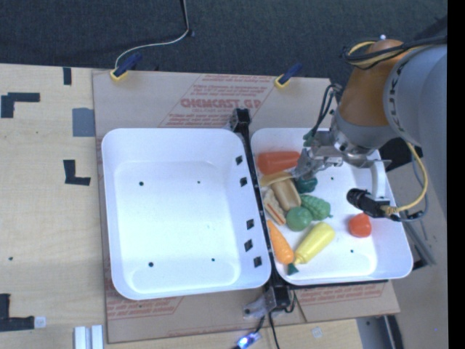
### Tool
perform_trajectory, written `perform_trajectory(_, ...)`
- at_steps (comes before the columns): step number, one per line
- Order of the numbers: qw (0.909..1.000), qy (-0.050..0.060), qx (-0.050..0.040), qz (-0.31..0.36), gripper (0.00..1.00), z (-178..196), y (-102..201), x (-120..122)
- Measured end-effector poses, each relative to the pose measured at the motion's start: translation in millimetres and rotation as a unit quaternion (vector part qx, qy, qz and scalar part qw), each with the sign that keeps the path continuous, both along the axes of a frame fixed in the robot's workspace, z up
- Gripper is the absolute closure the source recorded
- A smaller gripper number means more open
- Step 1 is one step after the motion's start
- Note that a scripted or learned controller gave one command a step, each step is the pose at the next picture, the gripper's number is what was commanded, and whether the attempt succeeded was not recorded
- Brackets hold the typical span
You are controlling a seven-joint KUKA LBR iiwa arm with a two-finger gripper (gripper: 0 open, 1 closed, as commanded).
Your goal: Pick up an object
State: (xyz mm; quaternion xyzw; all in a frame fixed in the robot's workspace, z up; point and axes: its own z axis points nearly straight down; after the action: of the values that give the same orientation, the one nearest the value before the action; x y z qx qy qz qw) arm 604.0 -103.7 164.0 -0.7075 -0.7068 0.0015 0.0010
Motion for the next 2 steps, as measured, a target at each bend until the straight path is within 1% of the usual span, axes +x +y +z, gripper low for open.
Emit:
perform_trajectory(1,1.0,-0.001,0.0003,0.001,0.0,-1.7,1.0,2.3)
perform_trajectory(2,1.0,-0.004,0.0002,0.001,0.0,-67.2,-5.9,59.2)
